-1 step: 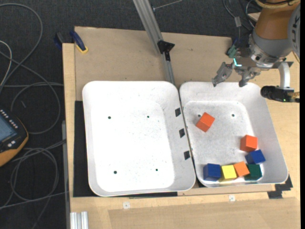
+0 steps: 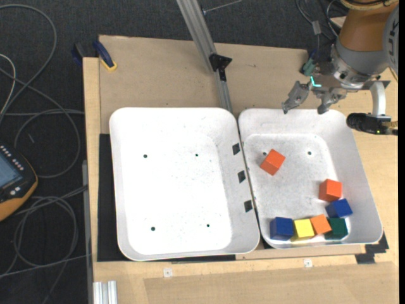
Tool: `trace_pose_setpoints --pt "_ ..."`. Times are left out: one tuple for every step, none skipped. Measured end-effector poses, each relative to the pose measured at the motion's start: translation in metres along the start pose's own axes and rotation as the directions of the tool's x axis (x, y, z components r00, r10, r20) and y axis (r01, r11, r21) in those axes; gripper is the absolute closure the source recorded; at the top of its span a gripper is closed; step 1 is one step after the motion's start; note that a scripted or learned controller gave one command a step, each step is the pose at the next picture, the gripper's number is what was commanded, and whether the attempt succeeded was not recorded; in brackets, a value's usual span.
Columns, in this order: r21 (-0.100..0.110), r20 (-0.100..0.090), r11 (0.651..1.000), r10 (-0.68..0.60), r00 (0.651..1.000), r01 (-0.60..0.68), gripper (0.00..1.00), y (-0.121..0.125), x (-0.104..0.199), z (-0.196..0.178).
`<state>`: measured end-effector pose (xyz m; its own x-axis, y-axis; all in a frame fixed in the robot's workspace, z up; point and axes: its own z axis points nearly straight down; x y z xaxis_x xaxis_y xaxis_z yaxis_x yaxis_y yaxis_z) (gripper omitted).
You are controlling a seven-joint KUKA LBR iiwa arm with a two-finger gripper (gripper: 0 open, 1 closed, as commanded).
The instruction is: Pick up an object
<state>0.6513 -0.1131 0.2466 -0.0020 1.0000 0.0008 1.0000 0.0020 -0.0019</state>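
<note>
Bearing two bins (image 2: pixel 126 170): wooden bench (image 2: pixel 158 75).

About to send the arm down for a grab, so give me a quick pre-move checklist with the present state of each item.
1. Hand free of any object: ok, nothing sits between its spread fingers.
2. Hand open wide enough to take a cube: ok.
3. Hand over a target: not ok, it hangs at the far rim of the right bin, away from every cube.
4. A cube standing alone: ok, the lone orange cube has open floor all around.
5. Near-edge cluster graspable: not ok, the yellow cube is packed between neighbours against the wall.
6. Height above the bin floor: cannot tell.
</note>
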Motion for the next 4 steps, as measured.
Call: trace_pose_setpoints --pt "0.004 0.0 1.0 0.002 1.0 -0.002 0.0 -0.004 0.0 0.043" --pt "0.006 -0.001 1.0 0.003 1.0 -0.003 0.0 -0.001 -0.008 0.1" --pt "0.005 -0.001 1.0 0.002 1.0 -0.002 0.0 -0.002 -0.007 0.15" --pt "-0.004 0.0 1.0 0.002 1.0 -0.002 1.0 0.0 -0.007 0.135"
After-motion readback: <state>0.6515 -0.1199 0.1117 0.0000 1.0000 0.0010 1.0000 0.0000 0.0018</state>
